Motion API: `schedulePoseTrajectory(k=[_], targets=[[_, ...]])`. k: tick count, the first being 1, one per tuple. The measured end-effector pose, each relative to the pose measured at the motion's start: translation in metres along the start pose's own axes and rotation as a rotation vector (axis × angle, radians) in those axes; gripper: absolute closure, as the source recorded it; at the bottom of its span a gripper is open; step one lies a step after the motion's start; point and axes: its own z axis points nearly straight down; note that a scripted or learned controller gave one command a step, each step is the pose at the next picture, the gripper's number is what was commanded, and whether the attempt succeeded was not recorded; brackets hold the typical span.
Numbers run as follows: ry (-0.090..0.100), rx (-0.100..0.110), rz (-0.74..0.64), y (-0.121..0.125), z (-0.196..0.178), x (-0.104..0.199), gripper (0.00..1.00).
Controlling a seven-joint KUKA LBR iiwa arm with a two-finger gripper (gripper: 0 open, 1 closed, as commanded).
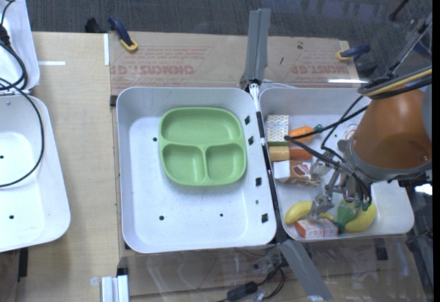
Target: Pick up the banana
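Down in the right bin (395,221), the gripper (323,206) hovers over the banana (300,212) — jaw state unclear — just beside it.

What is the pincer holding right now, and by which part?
Cannot be told. The pincer is down over the banana in the right bin, but no object is clearly seen between them.

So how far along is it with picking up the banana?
Done: the arm has reached into the right bin, its gripper low over the clutter. In hand: lining up on the banana, which lies on the bin floor. Left: grasping and lifting it; I can't tell the grip state.
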Motion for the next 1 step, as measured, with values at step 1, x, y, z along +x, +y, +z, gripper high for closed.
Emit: schedulePoseTrajectory(k=[1], targets=[[-0.018, -0.002, 0.006, 0.0, -0.0119, -0.0055, 1.0]])
